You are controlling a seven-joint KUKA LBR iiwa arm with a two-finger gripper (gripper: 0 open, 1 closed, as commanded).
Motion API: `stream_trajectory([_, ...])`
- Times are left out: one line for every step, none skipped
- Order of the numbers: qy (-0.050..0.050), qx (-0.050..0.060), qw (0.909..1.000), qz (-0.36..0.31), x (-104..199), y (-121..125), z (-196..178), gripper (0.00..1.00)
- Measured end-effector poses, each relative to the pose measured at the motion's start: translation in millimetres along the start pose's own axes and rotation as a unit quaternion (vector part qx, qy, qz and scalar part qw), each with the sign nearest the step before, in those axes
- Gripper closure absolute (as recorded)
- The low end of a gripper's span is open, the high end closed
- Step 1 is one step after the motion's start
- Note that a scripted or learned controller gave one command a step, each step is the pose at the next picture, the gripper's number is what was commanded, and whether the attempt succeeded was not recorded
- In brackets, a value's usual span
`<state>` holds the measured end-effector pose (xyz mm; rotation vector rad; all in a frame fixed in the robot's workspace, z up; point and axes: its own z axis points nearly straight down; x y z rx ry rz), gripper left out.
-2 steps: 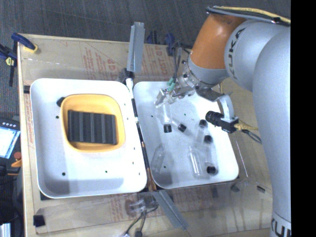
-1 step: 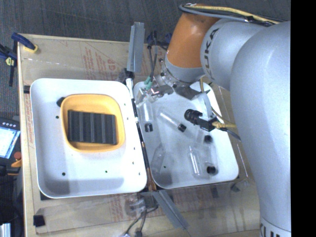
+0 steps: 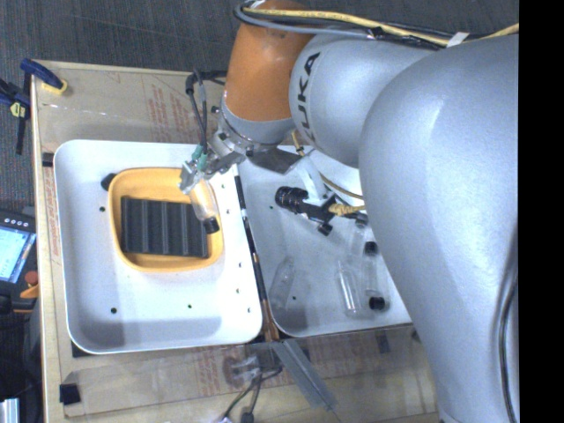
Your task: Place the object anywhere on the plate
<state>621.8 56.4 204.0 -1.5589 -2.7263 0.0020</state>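
Two bins: shallow white trays side by side on the wooden bench (image 3: pixel 115 91), the left bin (image 3: pixel 150 324) and the right bin (image 3: pixel 308 320), touching along their inner edges.
Plate: a yellow plastic plate (image 3: pixel 117 203), rectangular with rounded corners, lies in the far half of the left bin, nearer that bin's right edge than its left.
Plate centre: a dark grey ribbed panel (image 3: pixel 163 227) fills the plate's middle, leaving the yellow rim showing all round.
Arm: the grey arm (image 3: pixel 370 95), with its orange band (image 3: pixel 260 60), reaches in from the right, across the far edge of the right bin.
Gripper: the two-finger gripper (image 3: pixel 194 176) sits over the plate's far right corner, pointing down and to the left.
Claw state: I cannot tell whether it is spread, pressed together or pinching anything.
Task object: a small clear plastic tube (image 3: pixel 203 203) with a black cap (image 3: pixel 212 226) shows just below the gripper, slanting along the plate's right rim, cap end towards the near side.
Contact: whether the tube rests on the plate or hangs from the gripper cannot be told.
Right bin, far edge: a black knobbed piece (image 3: pixel 300 201) lies near the bin's far left corner.
Right bin, near edge: a clear plastic shard (image 3: pixel 282 280) lies by the left edge, and a second clear capped tube (image 3: pixel 351 289) lies well apart to its right.
Bench corner: a blue clamp (image 3: pixel 42 73) grips the bench's far left corner.
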Motion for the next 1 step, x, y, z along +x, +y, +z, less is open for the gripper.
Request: stream_trajectory([0.000, 0.000, 1.0000, 0.000, -0.3, -0.1, -0.1, 0.00])
